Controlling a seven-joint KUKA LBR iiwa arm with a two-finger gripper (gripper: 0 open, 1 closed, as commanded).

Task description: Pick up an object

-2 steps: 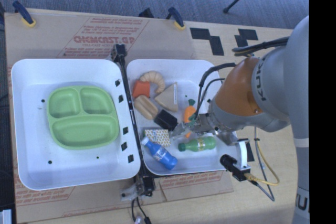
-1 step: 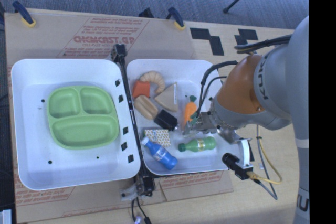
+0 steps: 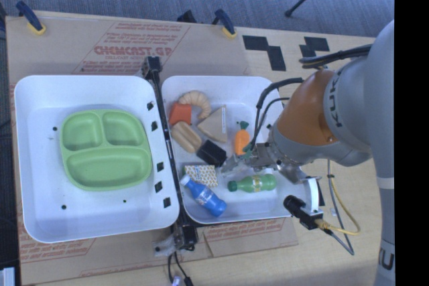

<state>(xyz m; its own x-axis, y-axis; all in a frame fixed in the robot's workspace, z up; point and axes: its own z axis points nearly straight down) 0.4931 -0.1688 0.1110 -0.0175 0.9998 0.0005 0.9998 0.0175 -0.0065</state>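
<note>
The right bin (image 3: pixel 221 85) holds several objects: a croissant (image 3: pixel 193 99), an orange-red piece (image 3: pixel 179 114), a tan bread-like block (image 3: pixel 186 136), a beige wedge (image 3: pixel 214 122), a black block (image 3: pixel 211 153), a toy carrot (image 3: pixel 241 140), a green bottle (image 3: pixel 253 183), a blue bottle (image 3: pixel 204 197) and a patterned packet (image 3: pixel 202 175). My gripper (image 3: pixel 248 157) is low in this bin, just below the carrot and above the green bottle, to the right of the black block. The wrist's orange band hides most of it.
The left bin (image 3: pixel 30 97) holds a green divided plate (image 3: pixel 106 147). A black clip strip (image 3: pixel 158 120) runs along the seam between the bins. Cables (image 3: pixel 335 211) hang off the arm past the right bin's right wall.
</note>
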